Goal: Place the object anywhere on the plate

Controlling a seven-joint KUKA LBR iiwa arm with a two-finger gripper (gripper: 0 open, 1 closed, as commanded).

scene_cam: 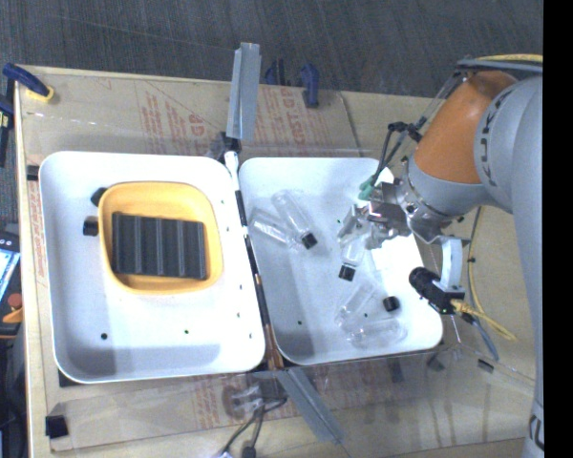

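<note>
A yellow plate [159, 195] with a dark ridged insert lies in the left bin [76, 332]. Three clear plastic bottles with black caps lie in the right bin [306, 332]. One bottle [285, 218] is at the upper left. A second bottle [355, 252] is in the middle. The third bottle [368, 321] is near the front wall. My gripper [365, 223] hangs low over the right bin's upper right part, just above the middle bottle. That bottle's clear body blends with the gripper's tip, so contact cannot be judged.
The arm's grey wrist and orange band [458, 141] cover the right bin's far right corner. A black cable fitting [430, 289] hangs by the right wall. A raised seam [250, 265] separates the bins. Small black pieces [92, 225] sit left of the plate.
</note>
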